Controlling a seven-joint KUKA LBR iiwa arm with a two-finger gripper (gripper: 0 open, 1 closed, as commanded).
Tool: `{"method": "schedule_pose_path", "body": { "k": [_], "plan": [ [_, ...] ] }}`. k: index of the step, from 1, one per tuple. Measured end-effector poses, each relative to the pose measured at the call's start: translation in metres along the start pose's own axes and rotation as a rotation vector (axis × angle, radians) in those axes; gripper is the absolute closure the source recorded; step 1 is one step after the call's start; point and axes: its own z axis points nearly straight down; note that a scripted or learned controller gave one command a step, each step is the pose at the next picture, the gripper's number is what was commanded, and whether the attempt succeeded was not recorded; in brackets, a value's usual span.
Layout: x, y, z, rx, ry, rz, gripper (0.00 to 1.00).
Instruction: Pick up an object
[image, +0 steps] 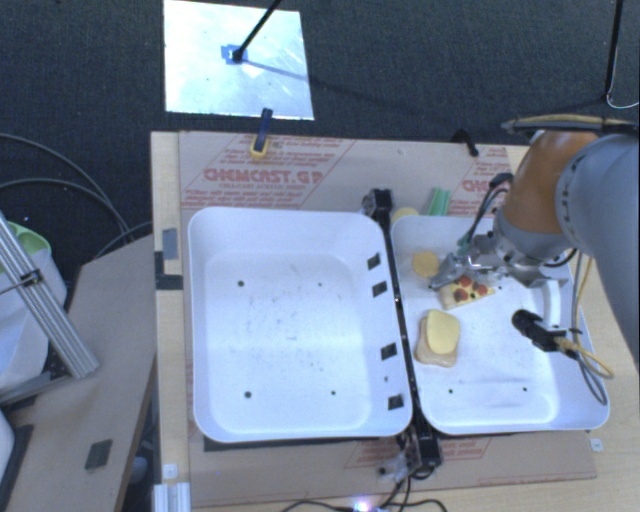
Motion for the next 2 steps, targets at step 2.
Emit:
{"method": "schedule_pose_path", "body": {
  "k": [2],
  "plan": [
    [0.082,-0.048,-0.110,0.003,0.005,-0.003,1.00]
  ]
}}
